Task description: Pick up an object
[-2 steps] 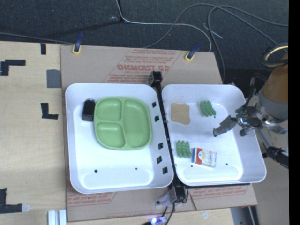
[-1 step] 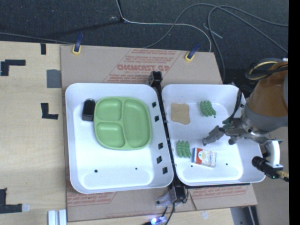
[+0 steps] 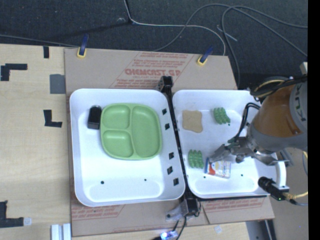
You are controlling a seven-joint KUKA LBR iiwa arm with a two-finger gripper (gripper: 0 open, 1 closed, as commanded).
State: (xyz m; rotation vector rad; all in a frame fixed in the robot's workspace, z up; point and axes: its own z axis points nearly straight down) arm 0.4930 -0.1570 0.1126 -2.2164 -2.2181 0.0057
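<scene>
The arm (image 3: 280,119) comes in from the right, and its grey body and orange band cover the right side of the right bin (image 3: 200,186), hiding that bin's right wall. The gripper (image 3: 221,155) hangs low over the near middle of the right bin; the view is too blurred to tell whether it is open or closed, or whether it touches anything.

The cardboard sheet (image 3: 150,66) under both bins is held by two clips at its far edge, and loose cables (image 3: 200,19) trail across the dark floor beyond it.

The left bin (image 3: 80,149) holds a green divided plate (image 3: 131,131), lying flat toward the far middle, and a small black block (image 3: 94,117) just beside the plate's left edge.

In the right bin, a tan flat piece (image 3: 192,121) lies at the far left. A small red, white and blue packet (image 3: 219,169) lies just beside the gripper, partly overlapped by it. One green ridged piece (image 3: 195,159) sits near the left wall, another green ridged piece (image 3: 221,115) toward the far middle.
</scene>
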